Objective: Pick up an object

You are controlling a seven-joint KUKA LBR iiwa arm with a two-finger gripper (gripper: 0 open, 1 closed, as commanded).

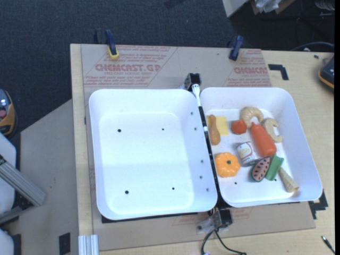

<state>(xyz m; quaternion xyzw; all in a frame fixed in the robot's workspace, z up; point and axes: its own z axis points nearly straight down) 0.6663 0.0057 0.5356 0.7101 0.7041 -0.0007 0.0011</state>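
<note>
All candidate objects lie clustered in the right bin (297, 116), within the arm's reach from the right. Landmark: the orange pumpkin (227, 164), a ribbed, rounded plastic toy. Just right of it stands a small tin (245, 152); beyond, a smooth tapered carrot (263, 139). Jaw state: cannot tell.

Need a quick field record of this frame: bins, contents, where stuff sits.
left bin: white, shallow, small dark dots on floor
right bin: white, shallow, holds the toy food
orange pumpkin: near the divider, front of the cluster
carrot: centre of cluster, tilted
small can: between pumpkin and carrot
croissant: back of cluster
clamps: two at the board's back edge
</note>
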